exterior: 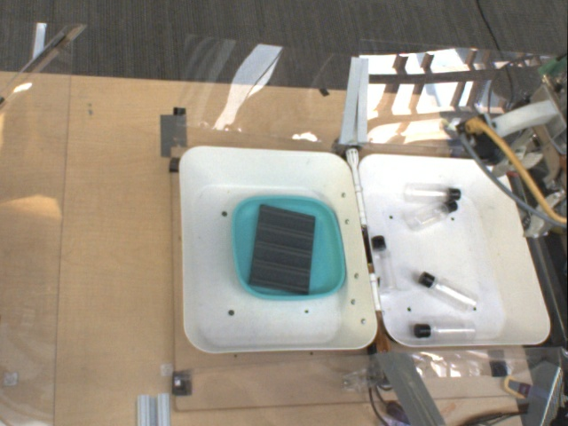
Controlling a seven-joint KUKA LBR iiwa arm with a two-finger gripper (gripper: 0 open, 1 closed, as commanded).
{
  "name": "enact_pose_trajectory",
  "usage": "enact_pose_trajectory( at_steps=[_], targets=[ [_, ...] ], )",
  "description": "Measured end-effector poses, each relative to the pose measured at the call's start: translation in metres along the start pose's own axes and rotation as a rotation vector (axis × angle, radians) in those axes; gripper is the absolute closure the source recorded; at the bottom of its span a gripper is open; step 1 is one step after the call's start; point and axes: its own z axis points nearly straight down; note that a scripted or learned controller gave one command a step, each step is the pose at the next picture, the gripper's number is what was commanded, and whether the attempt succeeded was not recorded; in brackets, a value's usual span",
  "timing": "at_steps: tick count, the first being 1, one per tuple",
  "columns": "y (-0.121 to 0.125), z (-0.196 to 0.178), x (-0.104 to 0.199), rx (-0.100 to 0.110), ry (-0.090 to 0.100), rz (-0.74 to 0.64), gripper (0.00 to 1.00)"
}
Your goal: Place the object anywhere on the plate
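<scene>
In the left bin (200,318): dark ribbed block (283,251) lay flat on the teal plate (241,238) | arm at far right, jaws hidden, could not tell open or shut | tip: leave block alone, pull away slowly, avoid bumping the clear tubes (446,289) in the right bin (524,322).

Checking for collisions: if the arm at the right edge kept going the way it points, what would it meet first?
Probably the two clear vials at the far side of the right bin. The grey arm segment slants left toward them, but its height is unclear, so it might pass above.
</scene>
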Motion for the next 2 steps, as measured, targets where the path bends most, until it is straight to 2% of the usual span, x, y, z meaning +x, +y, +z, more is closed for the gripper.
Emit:
enact_pose_trajectory(
  at_steps=[1, 2],
  targets=[
    [0.045, 0.164, -0.014, 0.01, -0.014, -0.002, 0.0],
    [0.017, 0.311, -0.01, 0.011, -0.013, -0.013, 0.0]
  ],
)
